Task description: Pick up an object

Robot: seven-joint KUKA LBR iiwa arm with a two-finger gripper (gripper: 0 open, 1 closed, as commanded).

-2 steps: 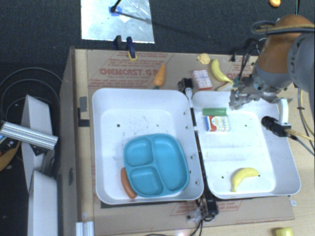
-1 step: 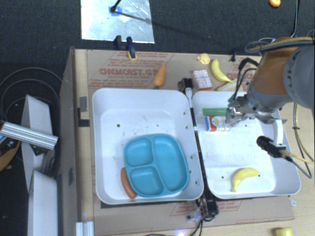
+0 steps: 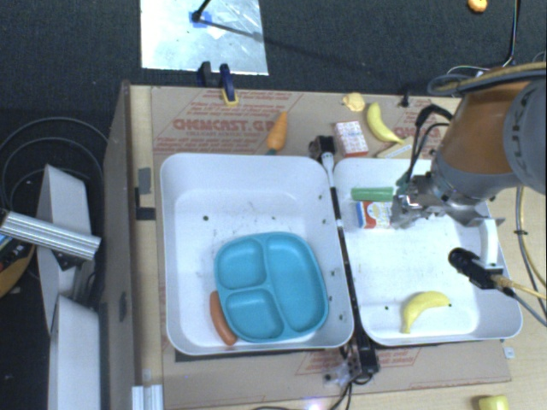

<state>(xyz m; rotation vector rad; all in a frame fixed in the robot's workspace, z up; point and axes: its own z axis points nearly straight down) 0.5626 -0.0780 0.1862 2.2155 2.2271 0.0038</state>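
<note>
Gripper [image 3: 403, 205]: in right bin [image 3: 479, 319], beside carton [image 3: 371, 214] and green stick [image 3: 373, 194]; finger state indiscernible.

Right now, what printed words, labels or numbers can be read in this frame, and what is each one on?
"CHEMCAST" in large red letters, on the brown sheet behind the left bin; the letters after it are blurred.
Red print repeated along the sheet's front edge: too small to read.
Print on the small carton by the banana: blurred.
Label on the packet in the right bin: unreadable.
</note>
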